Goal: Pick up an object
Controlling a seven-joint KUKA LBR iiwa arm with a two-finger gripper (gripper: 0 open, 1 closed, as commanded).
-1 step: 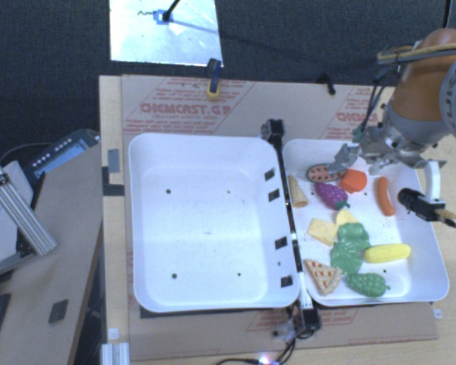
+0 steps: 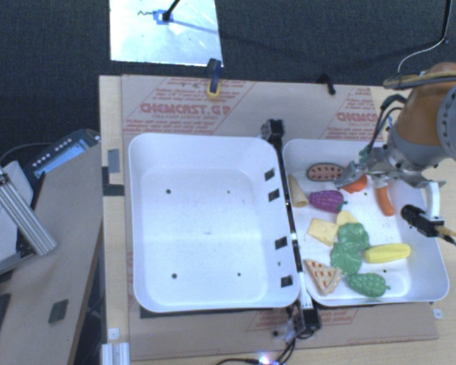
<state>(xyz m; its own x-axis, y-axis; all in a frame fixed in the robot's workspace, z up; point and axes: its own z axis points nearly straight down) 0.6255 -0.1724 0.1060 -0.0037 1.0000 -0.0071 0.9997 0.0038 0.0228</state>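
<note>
Gripper [image 2: 365,175] sits low over the far end of the right bin [image 2: 433,280], directly at an orange carrot-like piece [image 2: 355,184] beside the brown oval item [image 2: 324,172]; whether the fingers are open or closed cannot be determined from the view.

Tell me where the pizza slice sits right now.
The pizza slice lies in the right bin, at its near-left corner, close to the divider between the bins, just left of the green leafy piece and below the yellow cheese wedge.
</note>
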